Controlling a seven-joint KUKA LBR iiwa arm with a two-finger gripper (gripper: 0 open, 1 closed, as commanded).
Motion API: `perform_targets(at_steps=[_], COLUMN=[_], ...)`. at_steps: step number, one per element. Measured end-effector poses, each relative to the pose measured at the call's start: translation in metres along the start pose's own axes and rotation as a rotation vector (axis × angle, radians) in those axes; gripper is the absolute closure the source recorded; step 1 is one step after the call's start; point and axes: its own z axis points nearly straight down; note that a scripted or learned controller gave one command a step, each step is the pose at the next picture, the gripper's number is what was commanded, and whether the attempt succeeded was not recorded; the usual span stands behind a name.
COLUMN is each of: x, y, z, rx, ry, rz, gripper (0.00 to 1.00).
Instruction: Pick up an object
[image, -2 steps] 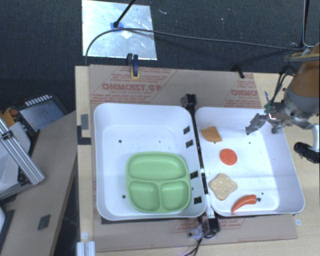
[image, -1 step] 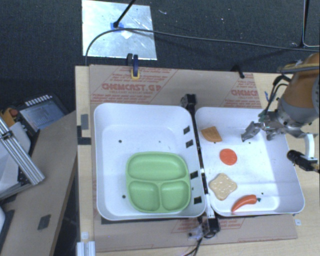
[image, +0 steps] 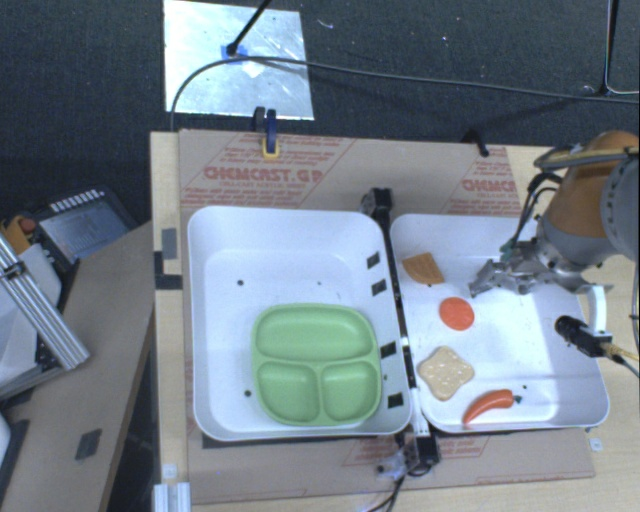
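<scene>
The right bin (image: 560, 385) holds an orange-tan wedge (image: 423, 268) at its far left, a red-orange disc (image: 457, 314) in the middle, a pale toast-shaped piece (image: 445, 371) nearer the front, and a red chili pepper (image: 489, 404) by the front wall. My gripper (image: 489, 279) reaches in from the right, low over the bin's far half. It hangs just right of the wedge and above-right of the disc, touching neither as far as I can see.
The left bin (image: 215, 300) carries a green divided plate (image: 315, 362) in its front half. A black divider with clips (image: 392, 300) runs between the bins. The arm's wrist and cables (image: 585, 225) overhang the right bin's far right corner.
</scene>
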Motion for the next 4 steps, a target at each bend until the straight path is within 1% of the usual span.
perform_targets(at_steps=[1,2,3,4], x=[-0.001,-0.003,-0.008,-0.004], y=[0.002,0.001,0.0,0.008], z=[-0.014,-0.059,-0.123,-0.17], rx=[-0.007,-0.007,-0.01,-0.008], ry=[-0.002,-0.002,-0.003,-0.002], rz=[0.0,0.001,0.001,-0.004], gripper=[1.0,1.0,1.0,1.0])
